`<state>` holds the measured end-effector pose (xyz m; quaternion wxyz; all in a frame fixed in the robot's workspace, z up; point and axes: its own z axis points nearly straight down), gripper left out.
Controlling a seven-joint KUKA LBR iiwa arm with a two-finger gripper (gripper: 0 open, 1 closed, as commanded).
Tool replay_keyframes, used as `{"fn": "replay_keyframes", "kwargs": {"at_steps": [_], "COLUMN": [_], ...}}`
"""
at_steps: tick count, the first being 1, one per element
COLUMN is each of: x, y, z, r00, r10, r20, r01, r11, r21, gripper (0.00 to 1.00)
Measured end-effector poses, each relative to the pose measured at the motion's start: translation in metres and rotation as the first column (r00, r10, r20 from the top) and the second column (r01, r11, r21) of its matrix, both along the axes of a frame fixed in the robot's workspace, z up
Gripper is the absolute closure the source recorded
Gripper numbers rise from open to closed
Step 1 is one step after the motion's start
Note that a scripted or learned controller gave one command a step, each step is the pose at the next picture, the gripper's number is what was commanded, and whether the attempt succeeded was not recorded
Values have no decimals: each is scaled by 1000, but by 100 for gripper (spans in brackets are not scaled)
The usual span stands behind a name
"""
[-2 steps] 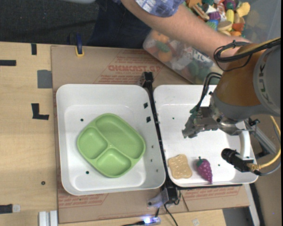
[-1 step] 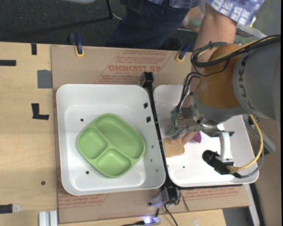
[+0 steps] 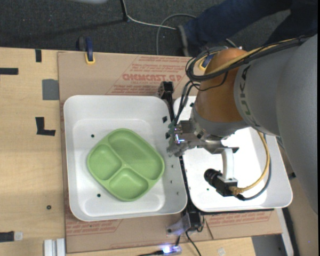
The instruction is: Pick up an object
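Observation:
A light green divided plate (image 3: 126, 164) with three compartments lies flat in the left white bin (image 3: 80, 116), near its middle and slightly toward the front. My gripper (image 3: 177, 138) hangs below the orange wrist band (image 3: 218, 97), over the rims where the two bins meet, just right of the plate's right edge. The arm's bulk hides the gripper's tip, and nothing can be seen held in it.
The right white bin (image 3: 266, 196) is largely covered by the grey arm. A black connector on a yellow cable (image 3: 220, 183) hangs from the arm over that bin. Brown cardboard (image 3: 138, 73) lies under both bins, on a wooden bench (image 3: 21, 169).

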<state>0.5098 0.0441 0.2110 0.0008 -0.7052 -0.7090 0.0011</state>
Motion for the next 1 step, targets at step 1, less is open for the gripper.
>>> {"fn": "replay_keyframes", "kwargs": {"at_steps": [1], "x": [5], "y": [52], "z": [15], "r00": [1000], "r10": [1], "r20": [2], "r01": [-1], "r11": [1000], "r21": [1], "gripper": [100]}}
